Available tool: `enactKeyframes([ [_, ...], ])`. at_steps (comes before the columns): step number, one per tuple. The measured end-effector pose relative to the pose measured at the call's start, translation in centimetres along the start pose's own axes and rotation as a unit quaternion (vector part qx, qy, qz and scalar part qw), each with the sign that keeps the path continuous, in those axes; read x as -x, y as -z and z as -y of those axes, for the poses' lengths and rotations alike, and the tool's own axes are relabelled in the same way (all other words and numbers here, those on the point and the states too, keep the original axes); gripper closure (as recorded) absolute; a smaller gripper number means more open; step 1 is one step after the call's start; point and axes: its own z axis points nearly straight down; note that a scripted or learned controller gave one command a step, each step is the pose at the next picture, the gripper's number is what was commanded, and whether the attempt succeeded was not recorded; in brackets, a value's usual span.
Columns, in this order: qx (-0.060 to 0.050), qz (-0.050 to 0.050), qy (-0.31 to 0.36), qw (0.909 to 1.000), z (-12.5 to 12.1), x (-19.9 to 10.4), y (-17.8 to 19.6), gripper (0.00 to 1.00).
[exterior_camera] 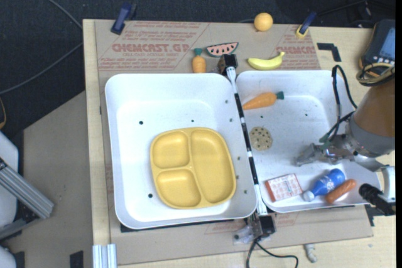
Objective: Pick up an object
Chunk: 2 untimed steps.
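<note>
My gripper (309, 154) hangs low in the right bin (295, 88), near its right side, and points left. Nothing shows in its grasp. Just below it lie a blue bottle (326, 184) and an orange sausage (341, 191), side by side. A red and white packet (284, 187) rests at the bin's front left. A brown cookie (260, 137) lies to the gripper's left, apart from it. An orange carrot (260, 100) sits at the bin's far left.
The left bin (125, 103) holds a yellow divided plate (191, 167). Behind the bins on the bench lie a banana (266, 61), a watermelon slice (223, 48), a small orange toy (199, 63) and an orange ball (264, 21). The arm's grey body (377, 122) covers the right bin's right edge.
</note>
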Motion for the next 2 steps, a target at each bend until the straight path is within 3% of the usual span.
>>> enactKeyframes([
  [1,0.002,0.001,0.001,1.0,-5.7,3.3,14.9,0.0],
  [2,0.001,0.0,0.002,1.0,-13.5,1.9,10.6,0.0],
])
